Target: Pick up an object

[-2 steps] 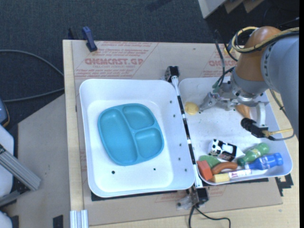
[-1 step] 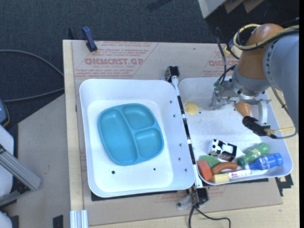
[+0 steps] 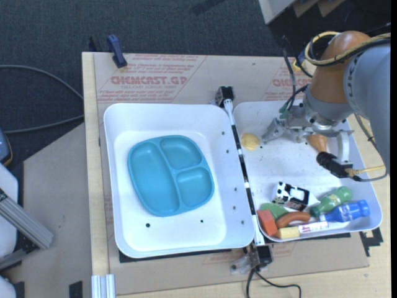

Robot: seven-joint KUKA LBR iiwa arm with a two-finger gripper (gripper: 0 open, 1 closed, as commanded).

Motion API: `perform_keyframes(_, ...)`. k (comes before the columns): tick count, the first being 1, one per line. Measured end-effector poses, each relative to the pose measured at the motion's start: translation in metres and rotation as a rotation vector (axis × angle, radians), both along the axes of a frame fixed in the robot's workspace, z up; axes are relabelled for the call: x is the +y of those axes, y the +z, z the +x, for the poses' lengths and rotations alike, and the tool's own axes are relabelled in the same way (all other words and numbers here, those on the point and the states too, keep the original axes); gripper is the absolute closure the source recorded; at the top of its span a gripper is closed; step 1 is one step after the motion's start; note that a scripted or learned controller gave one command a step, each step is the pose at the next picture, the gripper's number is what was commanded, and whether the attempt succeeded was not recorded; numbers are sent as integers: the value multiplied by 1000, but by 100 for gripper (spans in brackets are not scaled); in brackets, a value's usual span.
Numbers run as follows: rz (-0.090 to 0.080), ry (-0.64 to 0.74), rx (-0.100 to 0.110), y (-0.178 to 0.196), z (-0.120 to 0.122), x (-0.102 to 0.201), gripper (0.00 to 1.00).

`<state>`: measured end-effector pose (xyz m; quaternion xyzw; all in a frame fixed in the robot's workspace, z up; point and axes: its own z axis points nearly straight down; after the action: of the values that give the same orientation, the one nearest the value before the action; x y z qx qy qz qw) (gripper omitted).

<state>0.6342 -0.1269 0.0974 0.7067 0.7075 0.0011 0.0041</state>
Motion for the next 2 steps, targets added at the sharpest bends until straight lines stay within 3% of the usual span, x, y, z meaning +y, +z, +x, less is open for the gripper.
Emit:
perform_keyframes(1,3,-2,2,-11,-36,18,0)
perform_keyframes(2,3,0,3,-11,33,26,0)
